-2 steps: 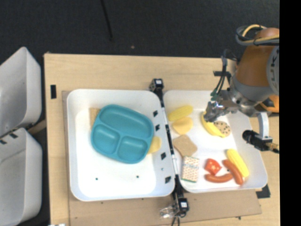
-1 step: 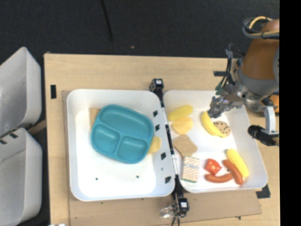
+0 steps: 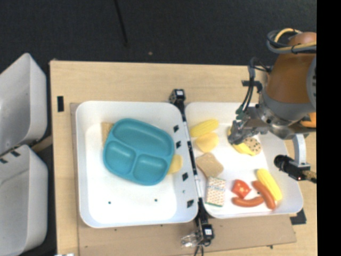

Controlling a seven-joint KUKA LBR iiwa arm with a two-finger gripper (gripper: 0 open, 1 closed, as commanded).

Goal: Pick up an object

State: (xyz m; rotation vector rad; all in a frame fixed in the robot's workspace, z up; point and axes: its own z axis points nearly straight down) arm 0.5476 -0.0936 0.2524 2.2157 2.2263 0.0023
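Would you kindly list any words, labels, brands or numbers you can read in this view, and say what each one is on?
None can be read.
Small carton in the right bin: green and red printing, too blurred to read.
Yellow block below the gripper: dark dots, not text.

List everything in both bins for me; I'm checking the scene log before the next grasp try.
divided plate: 1, blue, left bin
yellow piece: 1, at the plate's right edge
corn cob: 1, yellow, right bin, top left
lemon: 1, yellow, below the cob
bread slice: 1, tan
carton: 1, white-green
tomato: 1, red
sausages: 2, red
corn: 1, yellow
cheese wedge: 1, yellow, under gripper
gripper: 1, grey, right bin
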